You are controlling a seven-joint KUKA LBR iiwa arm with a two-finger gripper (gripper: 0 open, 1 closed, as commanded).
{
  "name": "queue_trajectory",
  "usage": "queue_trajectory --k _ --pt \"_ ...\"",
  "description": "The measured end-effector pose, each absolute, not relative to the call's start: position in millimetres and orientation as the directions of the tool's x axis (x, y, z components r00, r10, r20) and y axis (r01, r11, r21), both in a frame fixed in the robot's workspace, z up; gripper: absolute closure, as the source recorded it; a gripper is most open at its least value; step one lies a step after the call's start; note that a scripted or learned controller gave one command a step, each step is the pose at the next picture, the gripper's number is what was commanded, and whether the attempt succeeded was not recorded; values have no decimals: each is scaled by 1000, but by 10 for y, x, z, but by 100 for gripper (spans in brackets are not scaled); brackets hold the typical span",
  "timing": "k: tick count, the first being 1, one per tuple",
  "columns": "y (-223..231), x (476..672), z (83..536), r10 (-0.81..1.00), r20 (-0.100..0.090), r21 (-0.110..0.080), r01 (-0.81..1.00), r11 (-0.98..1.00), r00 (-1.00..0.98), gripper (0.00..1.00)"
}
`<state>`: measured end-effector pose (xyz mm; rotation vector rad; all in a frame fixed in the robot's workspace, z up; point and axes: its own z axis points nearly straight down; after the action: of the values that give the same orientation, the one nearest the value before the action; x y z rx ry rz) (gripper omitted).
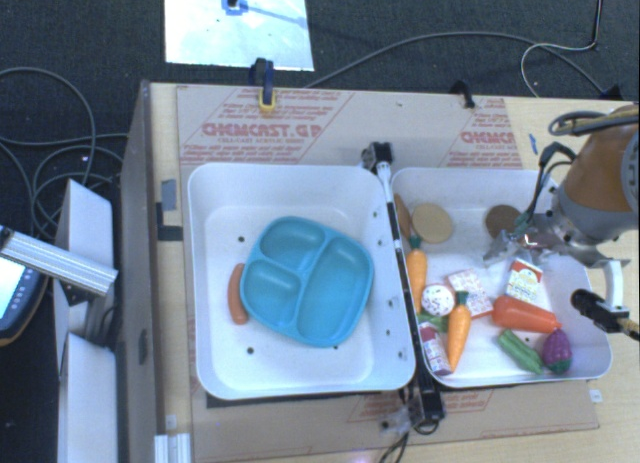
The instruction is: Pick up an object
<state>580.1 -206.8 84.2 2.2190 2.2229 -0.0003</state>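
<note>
Right bin [470, 201] (toy-strewn) has end effector [512, 242] above carton [524, 280].

The arm [600, 186] was a thick, rounded piece of machinery, its upper casing a smooth grey and the broad band [598, 169] below it a dull orange (closer to amber in this light). A thin black cable [578, 121] looped across the top of the band and trailed down one side. Beneath sat a paler grey collar, and under that the gripper [520, 242], small, metallic and silvery, with dark fittings around it.
</note>
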Motion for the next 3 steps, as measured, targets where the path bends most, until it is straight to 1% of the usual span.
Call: queue_trajectory --k 1,2,3 --pt "-1486 6159 848 1000 1 3 1000 5 -5 0" --pt "-1504 5603 844 1000 0 1 1000 1 -1 0" --pt "-1986 6226 1486 1000 -3 5 1000 4 -4 0"
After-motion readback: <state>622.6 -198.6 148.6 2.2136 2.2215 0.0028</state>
